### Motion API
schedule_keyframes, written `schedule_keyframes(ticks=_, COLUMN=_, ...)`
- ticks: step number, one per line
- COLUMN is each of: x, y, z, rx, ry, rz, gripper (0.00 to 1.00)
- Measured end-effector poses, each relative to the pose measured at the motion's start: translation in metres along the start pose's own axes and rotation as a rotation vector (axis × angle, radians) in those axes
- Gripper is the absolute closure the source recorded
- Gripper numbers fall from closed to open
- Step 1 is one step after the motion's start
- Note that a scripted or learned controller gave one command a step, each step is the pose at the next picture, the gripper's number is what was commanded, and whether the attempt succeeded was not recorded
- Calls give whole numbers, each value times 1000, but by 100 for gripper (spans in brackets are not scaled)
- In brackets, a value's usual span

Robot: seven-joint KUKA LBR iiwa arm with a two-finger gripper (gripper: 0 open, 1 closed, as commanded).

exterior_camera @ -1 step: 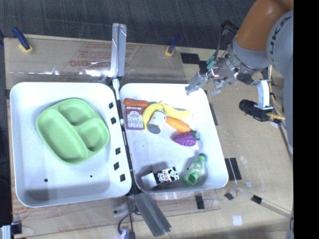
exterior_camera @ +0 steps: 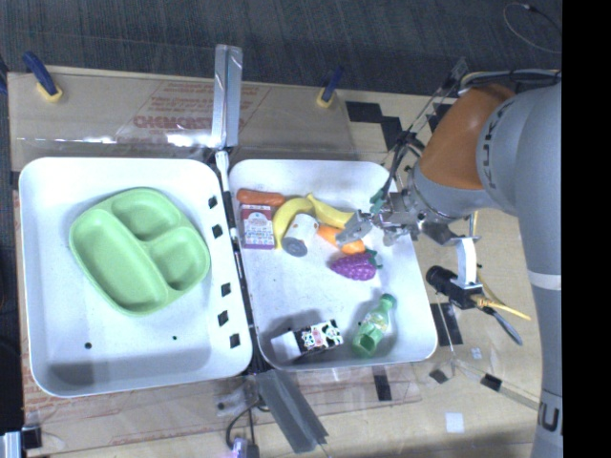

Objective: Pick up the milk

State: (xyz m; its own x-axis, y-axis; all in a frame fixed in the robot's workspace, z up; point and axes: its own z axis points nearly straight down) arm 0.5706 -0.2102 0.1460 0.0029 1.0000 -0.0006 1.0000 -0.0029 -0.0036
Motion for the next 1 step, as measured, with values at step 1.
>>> schedule_keyframes(ticks=1, x=72, y=-45, z=53, rx=2, ry=2, rz=186, gripper=0)
